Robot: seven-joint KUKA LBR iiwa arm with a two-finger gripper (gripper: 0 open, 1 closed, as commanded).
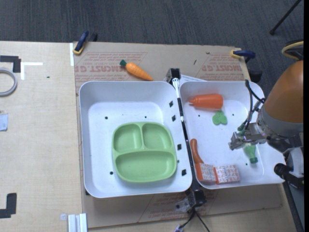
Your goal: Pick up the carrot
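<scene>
Carrot (136, 71): orange body, green top. Left bin (96, 105) and right bin (231, 91): white. Divided plate (144, 152): pale green. Fat carrot-like piece (206, 101) in right bin: orange-red. Small leafy piece (219, 118): green. Thin stick (195, 157): orange. Packet (219, 173): white with red-orange print. Cardboard sheet (159, 57): brown, red lettering. Tabletop (38, 139): light wood. Clamps (81, 41): blue and yellow. Arm's band (292, 93): orange. End effector (241, 140): grey metal.

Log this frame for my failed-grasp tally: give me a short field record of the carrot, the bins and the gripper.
carrot: small carrot on the cardboard sheet, behind the left bin, outside both bins
left bin: holds a green divided plate
right bin: larger orange carrot-like toy, green leaf piece, orange stick, snack packet
gripper: over the right bin's right side, far from the small carrot
</scene>
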